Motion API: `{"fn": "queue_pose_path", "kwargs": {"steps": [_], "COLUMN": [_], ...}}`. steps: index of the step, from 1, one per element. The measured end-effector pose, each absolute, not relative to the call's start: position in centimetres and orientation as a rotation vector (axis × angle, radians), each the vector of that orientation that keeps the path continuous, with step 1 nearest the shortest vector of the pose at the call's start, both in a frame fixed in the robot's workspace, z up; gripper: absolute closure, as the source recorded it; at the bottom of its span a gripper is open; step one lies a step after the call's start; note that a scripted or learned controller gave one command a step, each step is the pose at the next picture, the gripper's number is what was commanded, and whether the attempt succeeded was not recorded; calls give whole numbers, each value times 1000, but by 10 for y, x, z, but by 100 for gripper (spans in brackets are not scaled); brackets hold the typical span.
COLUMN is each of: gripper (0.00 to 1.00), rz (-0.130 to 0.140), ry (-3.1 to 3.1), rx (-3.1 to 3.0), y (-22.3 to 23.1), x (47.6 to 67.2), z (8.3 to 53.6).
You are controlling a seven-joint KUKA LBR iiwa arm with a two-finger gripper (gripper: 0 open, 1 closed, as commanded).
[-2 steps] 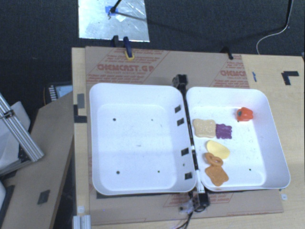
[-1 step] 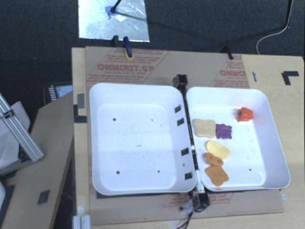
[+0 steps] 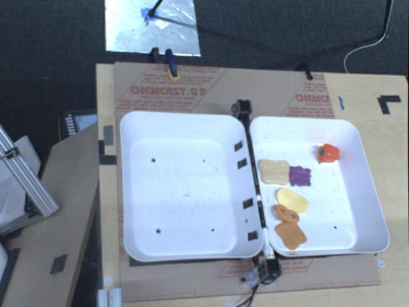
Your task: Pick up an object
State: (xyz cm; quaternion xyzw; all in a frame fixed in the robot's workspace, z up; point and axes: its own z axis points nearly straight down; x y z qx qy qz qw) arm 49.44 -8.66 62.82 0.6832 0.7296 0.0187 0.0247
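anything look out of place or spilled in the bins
Nothing stands out. The right bin holds five small pieces lying flat inside its walls: a tan slice, a purple piece, a yellow piece, a brown ring overlapping a brown piece, and an orange-red one apart.

I read "CHEMCAST GP" in red print on the brown protective sheet (image 3: 211, 85) lying under the bins, once at its far left and again, partly cut off, at its far right.
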Motion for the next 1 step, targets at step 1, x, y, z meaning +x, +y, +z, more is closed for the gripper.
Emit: {"fn": "queue_pose_path", "kwargs": {"steps": [1], "gripper": [100], "rz": [62], "ry": [2257], "rx": [2108], "y": [-86], "x": [495], "z": [640]}}
